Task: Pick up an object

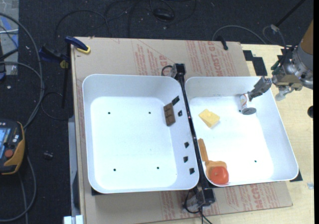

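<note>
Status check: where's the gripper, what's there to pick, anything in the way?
Gripper low over right bin, far corner, nothing seen held. Yellow block and red-tipped tool in that bin; brown piece in left bin. Nothing blocks the block.

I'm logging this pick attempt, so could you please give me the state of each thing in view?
gripper: low over the right bin's far side, nothing seen held.
yellow block: lying loose in the right bin.
orange-handled red tool: lying at the right bin's near-left corner.
brown block: lying in the left bin, right side.
</note>
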`<state>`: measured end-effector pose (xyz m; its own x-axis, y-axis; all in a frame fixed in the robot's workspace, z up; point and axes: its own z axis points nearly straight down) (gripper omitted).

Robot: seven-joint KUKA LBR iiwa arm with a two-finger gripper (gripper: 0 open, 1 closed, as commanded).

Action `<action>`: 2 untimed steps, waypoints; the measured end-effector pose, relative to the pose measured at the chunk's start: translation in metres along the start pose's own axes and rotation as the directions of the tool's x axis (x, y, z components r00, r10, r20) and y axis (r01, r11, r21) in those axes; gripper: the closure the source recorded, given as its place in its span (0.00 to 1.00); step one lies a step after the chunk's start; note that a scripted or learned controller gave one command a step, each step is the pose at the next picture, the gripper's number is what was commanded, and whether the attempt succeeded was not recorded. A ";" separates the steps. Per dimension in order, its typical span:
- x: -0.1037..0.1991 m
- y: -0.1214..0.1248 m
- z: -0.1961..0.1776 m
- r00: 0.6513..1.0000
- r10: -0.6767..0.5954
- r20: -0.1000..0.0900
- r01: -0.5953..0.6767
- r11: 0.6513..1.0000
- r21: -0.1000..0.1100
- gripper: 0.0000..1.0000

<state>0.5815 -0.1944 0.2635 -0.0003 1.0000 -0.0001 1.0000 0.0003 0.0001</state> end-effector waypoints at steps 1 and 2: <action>0.030 0.005 0.079 0.999 -0.044 -0.002 0.044 0.999 0.007 0.00; 0.055 -0.012 0.000 1.000 -0.002 0.000 0.002 1.000 -0.007 0.00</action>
